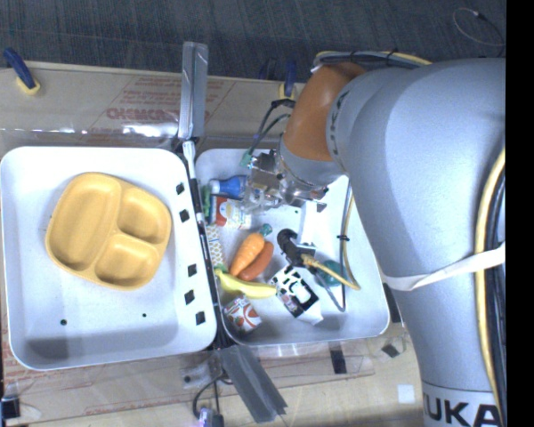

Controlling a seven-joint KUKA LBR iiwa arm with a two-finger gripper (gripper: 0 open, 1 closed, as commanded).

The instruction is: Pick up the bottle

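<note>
gripper [260,188] sits low in the right bin [367,323], just above the carrot [250,253], touching the bottle [228,199]; grip state cannot be told.

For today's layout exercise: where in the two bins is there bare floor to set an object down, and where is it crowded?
Left bin: bare floor along its near edge and corners, around the yellow divided plate. Right bin: crowded. The bottle, carrot, banana and black-and-white carton sit close together under the gripper, leaving a thin strip by its right wall.
</note>
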